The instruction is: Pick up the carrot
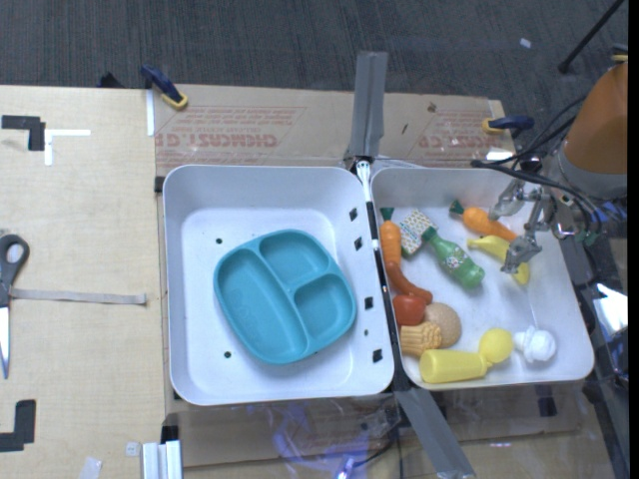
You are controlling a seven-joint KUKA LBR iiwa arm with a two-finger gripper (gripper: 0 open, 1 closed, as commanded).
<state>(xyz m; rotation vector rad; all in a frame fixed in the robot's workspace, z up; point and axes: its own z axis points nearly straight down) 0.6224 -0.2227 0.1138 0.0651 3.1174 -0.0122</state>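
My claw (523, 236) hung open and empty, the carrot (483, 221) just to its left, offset so I could close in.

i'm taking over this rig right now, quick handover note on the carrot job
Pincer: low over the right bin, near its far right side. I cannot tell if it is open or shut, and nothing is visibly held.
Carrot: lying in the right bin's far part, just left of the pincer, next to a banana and a green bottle.
Left bin: holds a blue divided tray.
Done: the arm has reached the carrot's area.
Left: grasp the carrot and lift it; it is not yet up.
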